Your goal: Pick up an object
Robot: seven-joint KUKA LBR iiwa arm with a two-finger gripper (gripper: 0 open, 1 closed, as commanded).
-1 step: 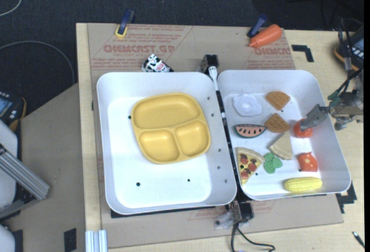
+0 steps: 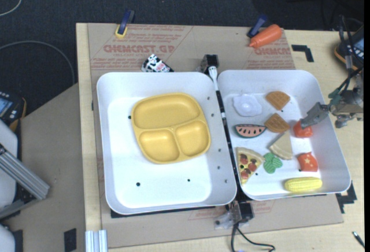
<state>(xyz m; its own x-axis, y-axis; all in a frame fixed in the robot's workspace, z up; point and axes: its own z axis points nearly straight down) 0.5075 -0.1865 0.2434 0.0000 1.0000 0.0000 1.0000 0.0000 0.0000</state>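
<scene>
Toy tomato: a small red piece near the right wall of the right bin, well apart from the yellow divided plate in the left bin and right of the watermelon slice, pizza slice and bread slices. The gripper is just above it; whether its claw is released or clenched cannot be told. Judged light, rigid, smooth and rounded, likely to slip; best pinched across its middle.
</scene>
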